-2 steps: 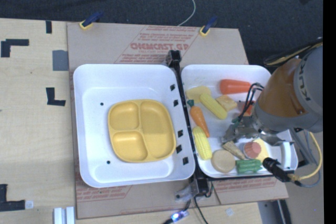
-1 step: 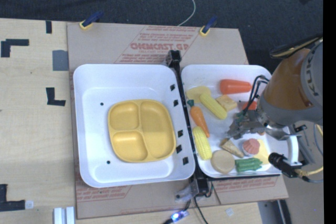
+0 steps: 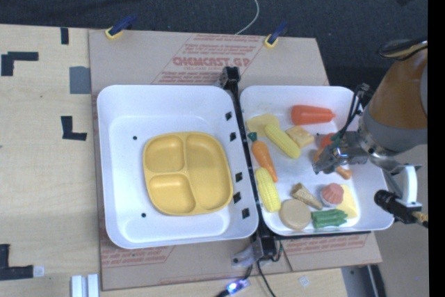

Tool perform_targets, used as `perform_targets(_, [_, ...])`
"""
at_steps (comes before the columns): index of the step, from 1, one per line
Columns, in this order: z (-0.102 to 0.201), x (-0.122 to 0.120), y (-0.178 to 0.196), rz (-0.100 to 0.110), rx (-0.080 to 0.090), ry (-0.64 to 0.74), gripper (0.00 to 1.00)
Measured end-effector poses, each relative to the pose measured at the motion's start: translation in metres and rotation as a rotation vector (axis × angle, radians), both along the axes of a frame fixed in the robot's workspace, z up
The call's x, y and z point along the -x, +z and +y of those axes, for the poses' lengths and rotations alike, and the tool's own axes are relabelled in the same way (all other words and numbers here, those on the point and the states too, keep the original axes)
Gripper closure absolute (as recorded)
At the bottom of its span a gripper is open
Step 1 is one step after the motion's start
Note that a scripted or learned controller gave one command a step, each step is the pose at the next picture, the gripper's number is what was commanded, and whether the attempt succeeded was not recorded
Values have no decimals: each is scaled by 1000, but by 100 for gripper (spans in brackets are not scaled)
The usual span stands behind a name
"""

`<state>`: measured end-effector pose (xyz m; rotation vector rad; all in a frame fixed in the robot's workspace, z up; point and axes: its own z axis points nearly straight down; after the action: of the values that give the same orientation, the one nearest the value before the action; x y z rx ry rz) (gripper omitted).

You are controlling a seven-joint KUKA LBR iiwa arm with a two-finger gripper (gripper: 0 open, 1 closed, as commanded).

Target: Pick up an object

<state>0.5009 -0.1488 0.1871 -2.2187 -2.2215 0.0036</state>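
Nothing is yet lifted: the gripper (image 3: 325, 162) is lowered among toy foods near the right bin's (image 3: 306, 92) right edge, its grip state impossible to tell.

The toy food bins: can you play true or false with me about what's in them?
1. The yellow plate lies in the left bin. True.
2. The plate has one big section. False: it has three sections.
3. A red-orange carrot lies near the far edge of the right bin. True.
4. The toy food is piled on the plate. False: the food is in the right bin.
5. The gripper is over the left bin. False: it is over the right bin, among the food.
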Motion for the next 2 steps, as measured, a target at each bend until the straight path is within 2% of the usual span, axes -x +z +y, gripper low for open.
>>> perform_targets(1, [0,-1,36,1,0,1,100])
perform_targets(2, [48,-16,40,4,-2,6,100])
